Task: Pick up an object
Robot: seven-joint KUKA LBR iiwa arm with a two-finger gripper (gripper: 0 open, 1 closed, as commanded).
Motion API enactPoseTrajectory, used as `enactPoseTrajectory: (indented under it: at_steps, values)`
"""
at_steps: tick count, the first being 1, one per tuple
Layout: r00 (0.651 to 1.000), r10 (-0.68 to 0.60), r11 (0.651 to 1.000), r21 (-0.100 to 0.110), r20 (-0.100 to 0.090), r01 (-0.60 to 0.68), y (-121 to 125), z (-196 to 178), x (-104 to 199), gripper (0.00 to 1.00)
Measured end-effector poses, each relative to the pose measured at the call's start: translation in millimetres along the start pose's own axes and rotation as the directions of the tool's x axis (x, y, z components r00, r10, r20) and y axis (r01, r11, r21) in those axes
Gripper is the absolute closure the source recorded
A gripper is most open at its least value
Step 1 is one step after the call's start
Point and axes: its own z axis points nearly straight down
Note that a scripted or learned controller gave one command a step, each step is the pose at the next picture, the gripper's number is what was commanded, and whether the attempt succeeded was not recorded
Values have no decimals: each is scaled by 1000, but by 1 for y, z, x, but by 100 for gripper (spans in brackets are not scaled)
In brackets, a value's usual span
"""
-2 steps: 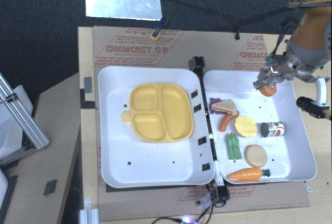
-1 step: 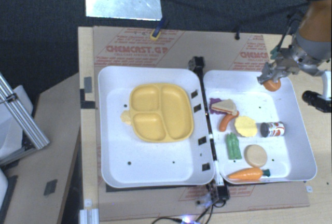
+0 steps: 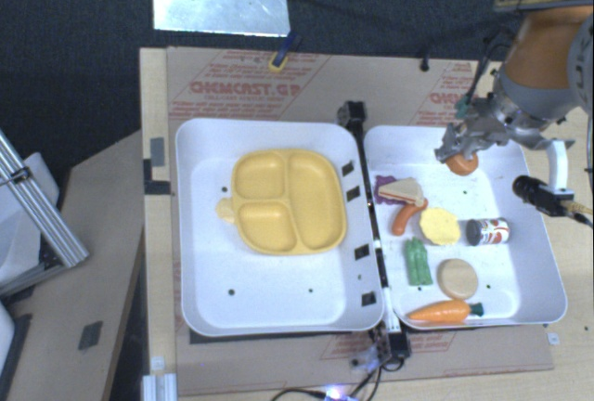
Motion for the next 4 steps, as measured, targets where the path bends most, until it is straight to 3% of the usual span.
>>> enactPoseTrajectory:
  at_steps: [1, 2, 3, 4]
  values:
    - [1000, 0, 1000, 1, 0, 0, -21, -5, 43, 100]
    - [1000, 0, 1000, 3, -1, 0, -64, 2, 84, 100]
    - [1000, 1, 1000, 3, 0, -1, -92, 11, 127, 100]
    - [1000, 1, 1000, 2, -1, -1, -118, -4, 153, 100]
